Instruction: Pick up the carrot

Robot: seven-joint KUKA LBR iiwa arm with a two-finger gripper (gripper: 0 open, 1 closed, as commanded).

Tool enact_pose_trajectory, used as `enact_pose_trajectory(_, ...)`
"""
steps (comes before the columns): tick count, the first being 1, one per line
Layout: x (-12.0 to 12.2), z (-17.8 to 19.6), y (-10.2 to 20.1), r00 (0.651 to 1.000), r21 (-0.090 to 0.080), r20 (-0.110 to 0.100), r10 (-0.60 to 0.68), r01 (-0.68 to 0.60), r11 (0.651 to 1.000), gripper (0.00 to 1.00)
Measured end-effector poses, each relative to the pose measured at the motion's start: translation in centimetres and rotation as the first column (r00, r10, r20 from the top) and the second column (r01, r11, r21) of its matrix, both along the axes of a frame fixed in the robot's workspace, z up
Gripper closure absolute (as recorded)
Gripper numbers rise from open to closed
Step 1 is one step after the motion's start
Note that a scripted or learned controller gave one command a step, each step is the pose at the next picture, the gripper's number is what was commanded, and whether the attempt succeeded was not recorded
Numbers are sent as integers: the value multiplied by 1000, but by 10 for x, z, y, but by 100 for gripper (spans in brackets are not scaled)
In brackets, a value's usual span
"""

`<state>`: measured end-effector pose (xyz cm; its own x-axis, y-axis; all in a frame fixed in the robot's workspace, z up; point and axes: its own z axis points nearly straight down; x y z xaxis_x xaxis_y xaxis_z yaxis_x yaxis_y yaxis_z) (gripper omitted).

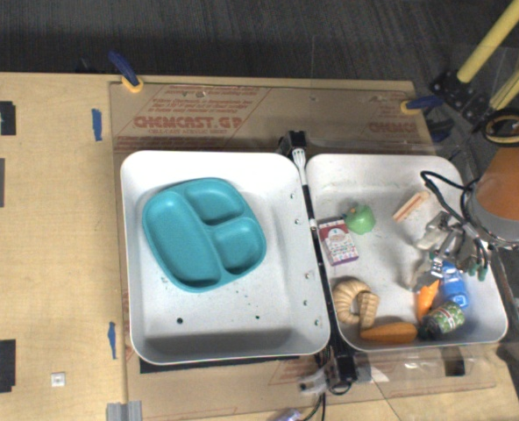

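— Looking for the carrot [427, 296]? Small and orange, near the right end of the right bin [325, 169], just left of a blue bottle [452, 286].

— And the end effector [448, 239]?

— Hanging low over the right bin, just past the carrot on the far side. Can't tell if spread or pressed together. Nothing seen pinched.

— So which step?

— Probably the reach. No grab yet, going by the carrot lying in the bin.

— Next move?

— Likely a small shift toward the near side, then down over the carrot. Tight spot: bottle on the right, green can [444, 320] and long orange sausage [387, 331] just near of it. Easy to bump.
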<state>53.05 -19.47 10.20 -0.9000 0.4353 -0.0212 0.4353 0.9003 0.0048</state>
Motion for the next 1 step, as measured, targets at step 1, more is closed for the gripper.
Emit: enact_pose_trajectory(1, -42, -12, -1, 999, 2, -4, 50, -50, 999, 0)
